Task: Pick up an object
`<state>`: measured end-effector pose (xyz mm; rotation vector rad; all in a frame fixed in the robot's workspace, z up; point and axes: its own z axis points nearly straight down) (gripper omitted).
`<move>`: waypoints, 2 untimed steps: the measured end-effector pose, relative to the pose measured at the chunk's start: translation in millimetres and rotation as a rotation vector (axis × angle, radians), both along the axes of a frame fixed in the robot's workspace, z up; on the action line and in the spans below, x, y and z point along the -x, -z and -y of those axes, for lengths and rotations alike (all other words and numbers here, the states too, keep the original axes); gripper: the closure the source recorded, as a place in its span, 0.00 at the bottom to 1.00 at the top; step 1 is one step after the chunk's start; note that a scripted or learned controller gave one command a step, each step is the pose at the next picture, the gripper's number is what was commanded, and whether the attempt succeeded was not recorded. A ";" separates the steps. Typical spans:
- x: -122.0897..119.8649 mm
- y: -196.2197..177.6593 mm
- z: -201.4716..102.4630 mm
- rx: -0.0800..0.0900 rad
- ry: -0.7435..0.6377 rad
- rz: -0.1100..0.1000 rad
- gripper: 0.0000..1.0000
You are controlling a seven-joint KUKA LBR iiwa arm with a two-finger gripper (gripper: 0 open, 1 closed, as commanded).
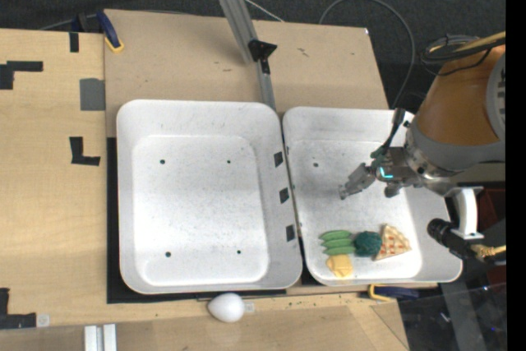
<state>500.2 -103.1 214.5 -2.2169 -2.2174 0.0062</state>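
Overhead, the grey arm with its orange band is reaching in from the right and hanging its gripper [371, 184] over the middle of the right bin [329, 127], with the fingers pointing toward the bin's left part. The fingers are spreading apart, one dark finger [353, 185] stretching out to the left and the other sitting further right near a small teal light, and nothing is sitting between them. Below the gripper, along the bin's near edge, a small cluster of toy food is lying well apart from the fingers: a green pea pod [335, 239], a yellow piece [340, 264] just beneath it, a dark green broccoli [367, 242] beside both, and a pizza slice [394, 242] touching the broccoli on its right. The left bin [197, 119] is sitting against the right one, sharing its inner edge. A white egg-shaped object [226, 307] is resting on the bench outside the bins, just in front of the left bin's near rim.
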 end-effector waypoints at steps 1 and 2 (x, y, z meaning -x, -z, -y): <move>-0.9 -2.3 0.1 0.001 -0.002 0.005 0.00; 2.5 62.1 -0.7 0.000 0.000 -0.002 0.00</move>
